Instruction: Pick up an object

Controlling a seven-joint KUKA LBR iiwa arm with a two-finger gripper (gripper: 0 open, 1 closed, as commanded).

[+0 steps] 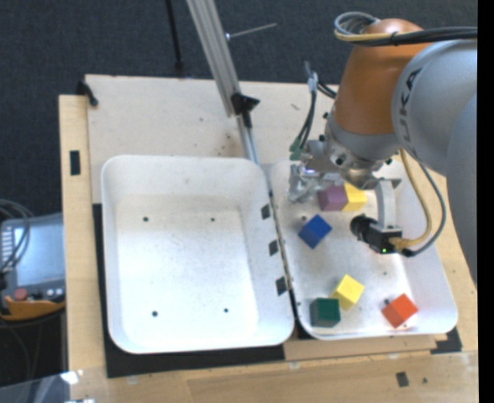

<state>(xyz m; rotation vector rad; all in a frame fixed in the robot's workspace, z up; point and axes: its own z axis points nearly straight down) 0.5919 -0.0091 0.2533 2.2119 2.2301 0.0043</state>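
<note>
Nearest the viewer, along the front edge of the right bin (436,313), lie three blocks: a green cube (324,311) beside the divide between the bins, a yellow cube (349,290) just behind and to its right, and an orange-red cube (400,310) toward the front right corner, apart from the other two. Further back, a blue cube (314,230) sits alone on the bin floor, near the shared edge. Behind it, a purple block (333,197) and a second yellow block (355,197) rest side by side, touching or nearly so, directly below the wrist of the arm (381,82) — grey, with its orange band uppermost in view. The gripper (302,183) hangs at the back left of the right bin, just left of the purple block; whether its jaws stand apart or together cannot be told, and no block is seen between them. A black cable fitting with a small green light (375,233) hangs to the right of the blue cube. The left bin (188,250) shows only speckles and a few dark dots on its floor. A slanted metal rail (218,57) rises from behind the bins — its foot meets the bench (146,116) near their shared back corner.
</note>
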